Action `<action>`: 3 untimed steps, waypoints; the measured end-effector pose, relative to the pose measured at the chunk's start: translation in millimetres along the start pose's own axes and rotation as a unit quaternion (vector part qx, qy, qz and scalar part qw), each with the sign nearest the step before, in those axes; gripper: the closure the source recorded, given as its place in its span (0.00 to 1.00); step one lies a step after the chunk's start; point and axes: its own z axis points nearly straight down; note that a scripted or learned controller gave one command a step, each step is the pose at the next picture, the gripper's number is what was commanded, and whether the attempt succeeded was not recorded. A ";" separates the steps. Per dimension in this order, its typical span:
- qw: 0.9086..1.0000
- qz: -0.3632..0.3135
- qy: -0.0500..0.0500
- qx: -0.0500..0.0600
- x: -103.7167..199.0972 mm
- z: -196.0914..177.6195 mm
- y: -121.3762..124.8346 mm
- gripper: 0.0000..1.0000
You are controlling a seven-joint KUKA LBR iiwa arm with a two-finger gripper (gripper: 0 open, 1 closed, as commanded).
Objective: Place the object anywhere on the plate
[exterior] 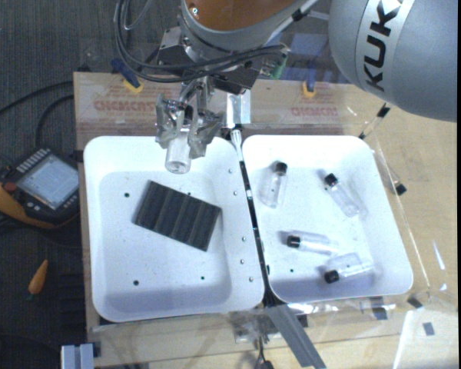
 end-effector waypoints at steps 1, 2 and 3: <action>0.991 -0.133 -0.001 -0.001 -7.0 1.0 -50.6 1.00; 0.923 -0.384 -0.003 -0.001 -35.8 0.9 -93.5 1.00; 0.817 -0.577 -0.003 -0.002 -41.9 1.6 -91.2 1.00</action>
